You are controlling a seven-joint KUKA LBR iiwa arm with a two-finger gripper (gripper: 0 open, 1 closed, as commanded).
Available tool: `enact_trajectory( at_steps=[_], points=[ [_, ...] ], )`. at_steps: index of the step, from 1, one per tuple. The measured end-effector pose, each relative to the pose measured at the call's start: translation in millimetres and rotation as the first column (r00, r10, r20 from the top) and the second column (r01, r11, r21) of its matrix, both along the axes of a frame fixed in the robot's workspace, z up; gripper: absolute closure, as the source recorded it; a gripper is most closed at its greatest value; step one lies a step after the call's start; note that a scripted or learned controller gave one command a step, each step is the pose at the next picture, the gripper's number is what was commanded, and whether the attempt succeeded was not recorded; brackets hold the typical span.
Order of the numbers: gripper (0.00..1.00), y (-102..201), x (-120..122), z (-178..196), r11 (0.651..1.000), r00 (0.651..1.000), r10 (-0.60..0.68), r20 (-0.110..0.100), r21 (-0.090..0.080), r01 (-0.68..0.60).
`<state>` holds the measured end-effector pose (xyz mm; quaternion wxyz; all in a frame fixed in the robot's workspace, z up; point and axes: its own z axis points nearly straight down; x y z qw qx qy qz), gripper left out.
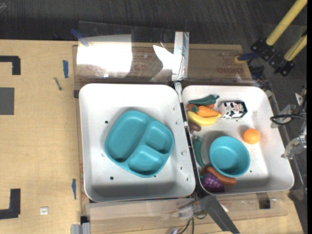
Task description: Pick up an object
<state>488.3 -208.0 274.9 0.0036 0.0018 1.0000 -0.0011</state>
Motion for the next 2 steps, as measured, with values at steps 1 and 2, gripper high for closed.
enact_trajectory(
  at_steps=[1, 2],
  points=[
    [0.00, 5.1, -10.1, -174.8, 0.990, 0.990, 0.144, -0.011, 0.006, -0.144],
    [0.00, 9.8, 51.2, -186.0, 0.991, 0.991, 0.133, 0.004, -0.002, -0.133]
  ],
)
